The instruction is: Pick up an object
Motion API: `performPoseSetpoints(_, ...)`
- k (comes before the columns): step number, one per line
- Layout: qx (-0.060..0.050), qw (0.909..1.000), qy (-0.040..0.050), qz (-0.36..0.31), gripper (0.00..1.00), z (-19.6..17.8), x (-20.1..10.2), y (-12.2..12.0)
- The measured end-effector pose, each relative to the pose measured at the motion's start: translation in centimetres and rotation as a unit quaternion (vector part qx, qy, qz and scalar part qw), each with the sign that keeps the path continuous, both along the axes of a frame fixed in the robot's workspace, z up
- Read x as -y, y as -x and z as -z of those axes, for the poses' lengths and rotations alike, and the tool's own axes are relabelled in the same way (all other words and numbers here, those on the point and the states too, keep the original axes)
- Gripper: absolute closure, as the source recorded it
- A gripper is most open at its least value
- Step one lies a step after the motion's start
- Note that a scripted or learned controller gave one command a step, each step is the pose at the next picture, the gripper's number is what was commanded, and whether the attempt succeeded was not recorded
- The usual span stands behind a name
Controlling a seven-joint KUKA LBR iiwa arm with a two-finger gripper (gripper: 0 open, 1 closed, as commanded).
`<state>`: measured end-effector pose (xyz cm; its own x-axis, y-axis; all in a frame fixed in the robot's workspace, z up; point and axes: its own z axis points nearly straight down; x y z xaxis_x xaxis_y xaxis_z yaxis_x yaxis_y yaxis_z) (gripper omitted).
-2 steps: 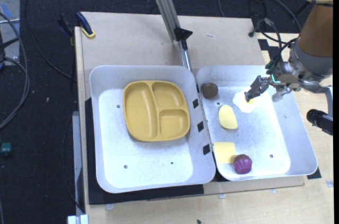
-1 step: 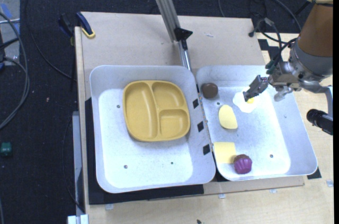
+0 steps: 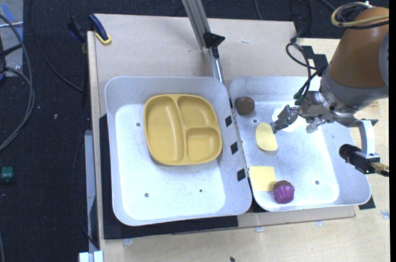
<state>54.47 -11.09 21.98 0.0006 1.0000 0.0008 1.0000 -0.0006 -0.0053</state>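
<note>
In the right bin point(image 3: 322, 192), a purple round object point(image 3: 283, 191) is lying nearest, touching a yellow square block point(image 3: 262, 177). Farther in, a pale yellow oval piece point(image 3: 266, 137) is resting, and the gripper point(image 3: 297, 118) is hovering just beside it, fingers spread, holding nothing. A brown ball point(image 3: 245, 106) is sitting farthest.

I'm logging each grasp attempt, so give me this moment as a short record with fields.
left bin: yellow plastic divided plate
right bin: brown round object, pale yellow oval piece, yellow square block, purple knobbly ball
tool: above right bin, right of the oval piece
held: nothing visible between the fingers
</note>
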Motion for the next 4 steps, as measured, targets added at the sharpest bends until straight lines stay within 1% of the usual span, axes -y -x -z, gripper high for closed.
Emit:
performPoseSetpoints(1,0.001,1.0,0.0001,0.0,0.0,6.3,-0.1,-0.1)
performPoseSetpoints(2,0.0,1.0,0.0,0.0,0.0,10.7,-0.6,0.2)
performPoseSetpoints(3,0.002,1.0,0.0003,0.001,1.0,9.5,-0.5,0.1)
performPoseSetpoints(4,0.003,1.0,0.0007,0.001,1.0,4.2,-0.2,1.0)
